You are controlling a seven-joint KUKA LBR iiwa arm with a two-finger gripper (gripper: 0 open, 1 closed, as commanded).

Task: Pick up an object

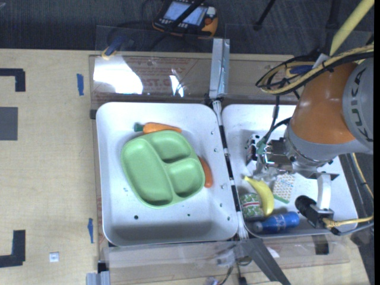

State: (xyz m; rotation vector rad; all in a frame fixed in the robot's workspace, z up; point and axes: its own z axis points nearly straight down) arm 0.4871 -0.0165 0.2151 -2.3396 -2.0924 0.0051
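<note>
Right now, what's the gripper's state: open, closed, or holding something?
Gripper: cannot be told. It sits low in the right bin, just above the banana, with the arm's wrist covering it from above.

The green tray (161, 168) hides most of two carrots (159, 127), and the arm (323, 117) hides the pincer.

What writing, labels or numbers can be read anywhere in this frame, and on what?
"KU", white letters cut off at the frame's edge, on the arm.
Screen of the handheld device behind the bins: too blurred to read.
Labels on the blue bottle and the green packet: too small to read.
</note>
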